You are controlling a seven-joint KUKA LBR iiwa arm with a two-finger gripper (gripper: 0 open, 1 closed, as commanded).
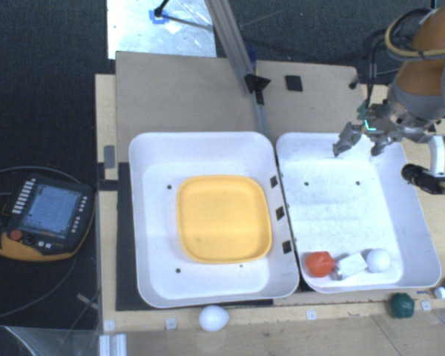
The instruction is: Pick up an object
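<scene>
My gripper (362, 144) hangs open above the far edge of the right bin (334, 199), its two fingers spread wide with nothing between them. At the near end of that bin lie a red-orange object (319, 263), a small white and grey piece (350, 265) and a white ball (377, 259), all close together and far from the gripper. A yellow square plate (225, 218) rests in the middle of the left bin (152, 221).
A white egg-shaped object (213, 317) and a dark green ball (401, 305) lie on the bench in front of the bins. A teach pendant (43, 216) sits on the floor at left. A metal pole (233, 35) slants over the back of the bench.
</scene>
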